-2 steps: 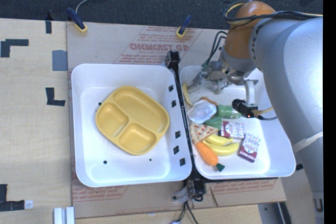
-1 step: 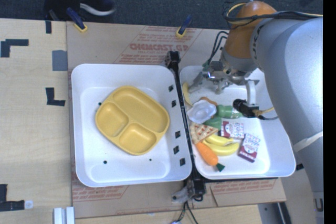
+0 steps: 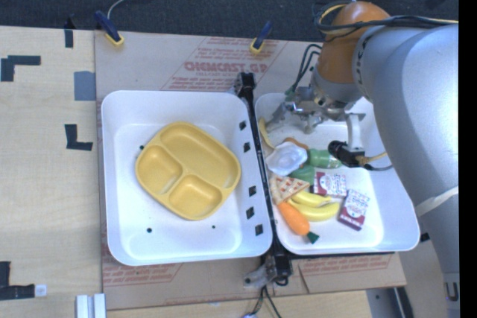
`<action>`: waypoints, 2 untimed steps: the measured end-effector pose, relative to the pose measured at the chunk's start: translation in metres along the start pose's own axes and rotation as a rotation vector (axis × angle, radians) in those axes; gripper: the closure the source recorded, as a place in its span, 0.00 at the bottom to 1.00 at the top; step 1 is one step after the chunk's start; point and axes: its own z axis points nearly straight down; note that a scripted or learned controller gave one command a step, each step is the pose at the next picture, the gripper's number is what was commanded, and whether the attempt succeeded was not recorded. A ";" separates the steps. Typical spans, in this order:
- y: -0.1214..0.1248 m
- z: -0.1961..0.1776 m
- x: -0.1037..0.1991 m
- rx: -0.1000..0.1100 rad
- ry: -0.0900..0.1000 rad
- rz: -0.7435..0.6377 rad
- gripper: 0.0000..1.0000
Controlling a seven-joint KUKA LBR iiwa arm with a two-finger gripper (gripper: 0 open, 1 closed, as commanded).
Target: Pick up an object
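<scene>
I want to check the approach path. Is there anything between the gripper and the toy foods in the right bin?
Nothing visible does. The gripper hangs over the right bin, with bare bin floor between it and the clear wrapper at the pile's near edge.

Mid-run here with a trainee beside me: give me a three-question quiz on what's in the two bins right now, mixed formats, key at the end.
1. True or false: the yellow divided tray lies in the right bin.
2. Multiple choice: what lies nearest the right bin's front edge? A) carrot B) banana C) green item
3. Fill in: the gripper sits over the ____ part of the right bin.

Key:
1. False; it lies in the left bin.
2. A
3. Rear, far from the camera, above the pile of toy food.
</scene>
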 end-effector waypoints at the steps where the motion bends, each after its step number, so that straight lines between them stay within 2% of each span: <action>1: 0.000 0.000 0.001 0.000 -0.001 0.001 0.00; 2: 0.000 0.000 0.001 0.000 -0.001 0.001 0.00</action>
